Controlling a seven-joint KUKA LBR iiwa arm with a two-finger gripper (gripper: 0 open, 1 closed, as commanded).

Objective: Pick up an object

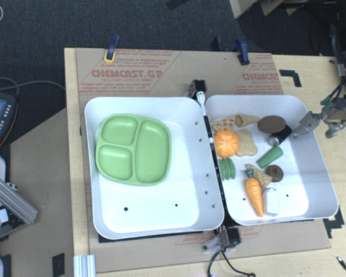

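The right bin (311, 172) holds a heap of toy food: an orange (226, 143), a carrot (254, 195), a green cylinder (270, 156), a dark brown oval piece (271, 123), a ribbed green piece (227, 168) and a small brown round piece (274, 173). My gripper (323, 122) hangs over the bin's right rim, just right of the brown oval piece. It looks small and partly cut off at the view's edge. Nothing shows in its grasp.
A green divided plate (134, 149) lies in the left bin (161, 212). Beige cracker-like pieces (237, 122) and a white piece (272, 202) also lie in the right bin. Clamps (110, 51) hold the cardboard bench top at the back.
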